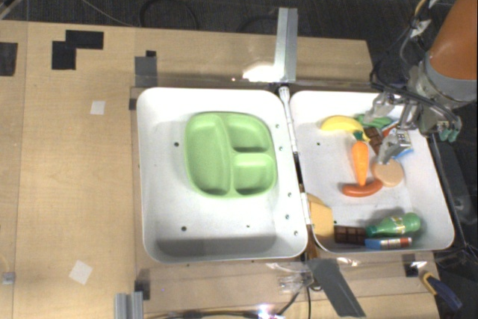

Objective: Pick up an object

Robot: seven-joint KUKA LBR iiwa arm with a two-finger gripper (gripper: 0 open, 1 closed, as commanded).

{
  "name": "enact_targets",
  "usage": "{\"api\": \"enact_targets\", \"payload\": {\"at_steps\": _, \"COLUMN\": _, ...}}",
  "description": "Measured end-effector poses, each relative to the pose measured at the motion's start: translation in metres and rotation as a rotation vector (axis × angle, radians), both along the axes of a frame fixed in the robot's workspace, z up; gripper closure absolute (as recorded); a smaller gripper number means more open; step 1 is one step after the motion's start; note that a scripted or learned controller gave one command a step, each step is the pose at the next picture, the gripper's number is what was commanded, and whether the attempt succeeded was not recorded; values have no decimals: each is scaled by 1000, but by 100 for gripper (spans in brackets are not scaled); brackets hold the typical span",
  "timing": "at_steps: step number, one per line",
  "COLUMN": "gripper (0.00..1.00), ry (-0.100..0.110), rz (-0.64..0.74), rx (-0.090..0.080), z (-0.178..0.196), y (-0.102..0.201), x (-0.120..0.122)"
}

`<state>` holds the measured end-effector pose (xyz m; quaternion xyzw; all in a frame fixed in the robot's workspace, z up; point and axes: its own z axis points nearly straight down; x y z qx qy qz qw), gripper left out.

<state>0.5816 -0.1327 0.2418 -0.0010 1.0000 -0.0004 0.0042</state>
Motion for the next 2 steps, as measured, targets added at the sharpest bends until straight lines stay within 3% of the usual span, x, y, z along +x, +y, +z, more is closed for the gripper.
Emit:
{"api": "enact_targets", "payload": {"at_steps": 1, "gripper": 0, "ry": -4, "rz": 166, "rx": -2, "z": -148, "y": -15, "x": 24}}
{"api": "enact_targets", "payload": {"at_steps": 2, "gripper": 0, "ry": -6, "rz": 166, "rx": -2, "z": -152, "y": 24, "x": 7}}
